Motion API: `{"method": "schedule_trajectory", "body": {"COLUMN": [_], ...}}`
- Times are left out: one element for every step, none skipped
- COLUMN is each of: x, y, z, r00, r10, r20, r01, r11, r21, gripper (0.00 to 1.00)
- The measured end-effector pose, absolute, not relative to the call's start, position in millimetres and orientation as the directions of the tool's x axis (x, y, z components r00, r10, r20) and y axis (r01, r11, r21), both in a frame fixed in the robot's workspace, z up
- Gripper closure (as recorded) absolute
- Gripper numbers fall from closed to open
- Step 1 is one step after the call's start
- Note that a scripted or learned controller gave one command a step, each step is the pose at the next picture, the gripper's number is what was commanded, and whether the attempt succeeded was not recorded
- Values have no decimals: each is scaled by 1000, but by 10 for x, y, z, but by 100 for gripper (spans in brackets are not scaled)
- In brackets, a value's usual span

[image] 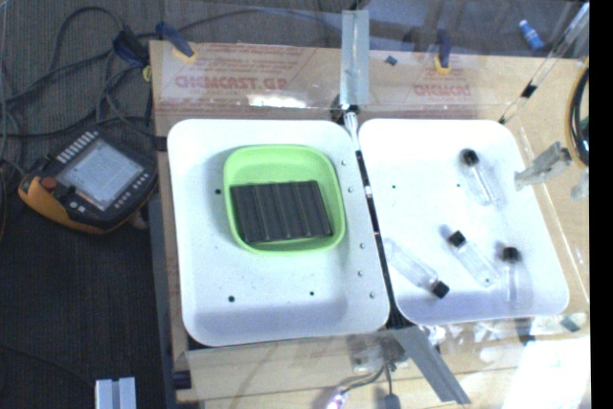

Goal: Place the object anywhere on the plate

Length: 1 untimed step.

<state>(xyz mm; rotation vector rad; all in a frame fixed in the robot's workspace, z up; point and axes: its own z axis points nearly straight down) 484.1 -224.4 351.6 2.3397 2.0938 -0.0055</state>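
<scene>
In the right bin (pixel 407 158): four clear, black-capped vials, all lying flat.
Far vial (pixel 482 180): long axis diagonal, cap far-left.
Middle vial (pixel 469 253): same diagonal, cap far-left.
Right vial (pixel 512 275): roughly near-far, cap far.
Left vial (pixel 414 265): diagonal, cap near-right.
Left bin (pixel 196 235): green plate (pixel 280 163) bearing a dark ridged slab (pixel 282 212).
</scene>
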Motion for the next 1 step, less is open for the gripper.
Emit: {"method": "schedule_trajectory", "body": {"x": [4841], "y": [-2244], "z": [3516], "r00": [111], "r10": [994], "r20": [-4], "r01": [994], "r11": [-111], "r21": [-1], "gripper": [0]}}
